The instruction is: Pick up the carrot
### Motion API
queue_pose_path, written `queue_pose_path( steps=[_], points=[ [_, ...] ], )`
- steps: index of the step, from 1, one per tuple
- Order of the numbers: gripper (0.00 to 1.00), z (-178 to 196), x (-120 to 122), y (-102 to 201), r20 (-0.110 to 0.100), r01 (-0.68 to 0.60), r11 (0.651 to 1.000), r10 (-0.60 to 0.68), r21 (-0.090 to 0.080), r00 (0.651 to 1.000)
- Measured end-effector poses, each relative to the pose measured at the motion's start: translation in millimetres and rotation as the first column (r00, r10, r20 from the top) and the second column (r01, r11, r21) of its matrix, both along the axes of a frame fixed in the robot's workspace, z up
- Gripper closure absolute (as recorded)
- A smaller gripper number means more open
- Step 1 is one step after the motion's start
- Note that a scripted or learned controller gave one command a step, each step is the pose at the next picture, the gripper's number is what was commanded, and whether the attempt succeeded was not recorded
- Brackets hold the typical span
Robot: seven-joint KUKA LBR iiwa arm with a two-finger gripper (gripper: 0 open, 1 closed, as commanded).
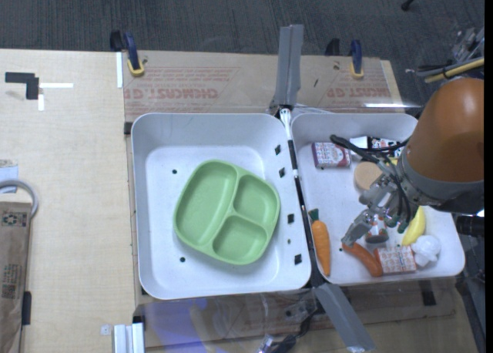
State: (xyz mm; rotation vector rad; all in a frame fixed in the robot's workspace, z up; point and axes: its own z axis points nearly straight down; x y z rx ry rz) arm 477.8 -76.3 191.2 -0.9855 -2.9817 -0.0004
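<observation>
The carrot [320, 246] is orange with a small green top. It lies along the left wall of the right bin [339, 124], near that bin's front corner, pointing toward the front. My gripper [369, 216] hangs over the middle of the right bin, to the right of the carrot and apart from it. It stands open with its fingers spread over small items, and nothing is held between them. The arm's orange band [456, 132] covers the bin's right side.
In the right bin lie a reddish-orange sausage-like piece [363, 258], a banana [416, 225], a white lump [426, 249], a red-and-white packet [397, 260], a red box [331, 155] and a tan disc [367, 176]. The left bin [154, 213] holds a green divided plate [226, 211].
</observation>
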Motion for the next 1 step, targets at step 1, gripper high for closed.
queue_pose_path(
  steps=[1],
  points=[
    [0.0, -99.9, 0.5, -25.0, 0.001, -0.261, 0.965, 0.261, 0.0, 0.965]
  ],
)
